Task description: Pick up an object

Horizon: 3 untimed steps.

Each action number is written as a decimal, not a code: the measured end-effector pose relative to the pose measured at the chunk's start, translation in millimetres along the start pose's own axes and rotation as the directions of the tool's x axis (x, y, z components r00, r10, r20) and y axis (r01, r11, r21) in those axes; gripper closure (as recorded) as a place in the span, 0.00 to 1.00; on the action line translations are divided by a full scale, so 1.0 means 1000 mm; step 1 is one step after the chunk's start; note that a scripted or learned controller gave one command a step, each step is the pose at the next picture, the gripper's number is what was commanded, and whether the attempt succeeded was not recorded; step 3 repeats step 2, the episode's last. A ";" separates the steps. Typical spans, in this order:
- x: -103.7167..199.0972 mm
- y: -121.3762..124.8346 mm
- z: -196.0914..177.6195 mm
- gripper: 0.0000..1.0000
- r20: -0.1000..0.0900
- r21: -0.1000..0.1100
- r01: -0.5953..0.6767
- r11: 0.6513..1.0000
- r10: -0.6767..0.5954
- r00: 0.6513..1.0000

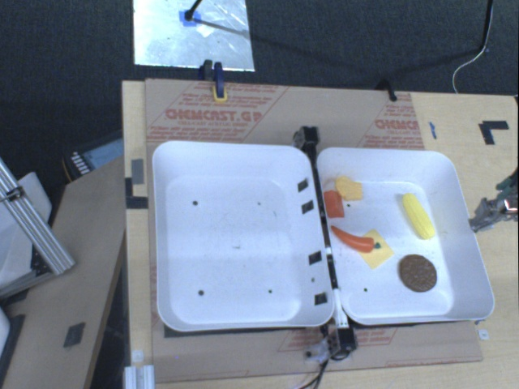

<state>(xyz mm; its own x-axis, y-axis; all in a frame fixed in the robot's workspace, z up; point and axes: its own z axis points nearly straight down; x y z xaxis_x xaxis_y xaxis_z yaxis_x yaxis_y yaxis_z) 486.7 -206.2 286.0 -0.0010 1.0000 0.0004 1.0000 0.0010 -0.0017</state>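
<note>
Surface (243,108): brown printed board, centre of the frame, bearing two white bins side by side.
Left bin (174,164): centre-left of the frame; bare white floor with small dark dots.
Right bin (466,217): centre-right of the frame; holds all the items listed below.
Corn (418,215): yellow cob, upper right of the right bin, lying at a slant, apart from the rest. Judged light, stiff and ridged, so not slippery; best taken across its narrow middle.
Brown disc (418,273): lower right of the right bin, flat on the floor. Judged light and thin; little height to pinch, so only its edges offer a hold.
Chilli (354,238): red, long and thin, lower left of the right bin, its end touching the cheese. Judged light and smooth; liable to roll from a pinch.
Cheese (378,252): flat yellow square just beside the chilli. Judged too flat to grasp easily.
Orange piece (333,203): near the right bin's left wall, touching or just beside the yellow piece; cannot tell which.
Yellow piece (349,188): upper left of the right bin.
Claw (490,212): at the right edge of the frame, beyond the right bin's rim; cannot tell how its jaws stand. Nothing seen held.
Easiest candidate: the corn, as judged, for its isolation and thickness.
</note>
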 end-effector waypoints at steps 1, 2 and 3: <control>-0.001 0.001 -0.061 1.00 0.004 -0.010 0.004 1.000 -0.004 1.000; 0.000 0.000 -0.002 1.00 0.000 0.000 0.000 1.000 0.000 1.000; 0.000 0.000 -0.002 1.00 0.000 0.000 0.000 1.000 0.000 1.000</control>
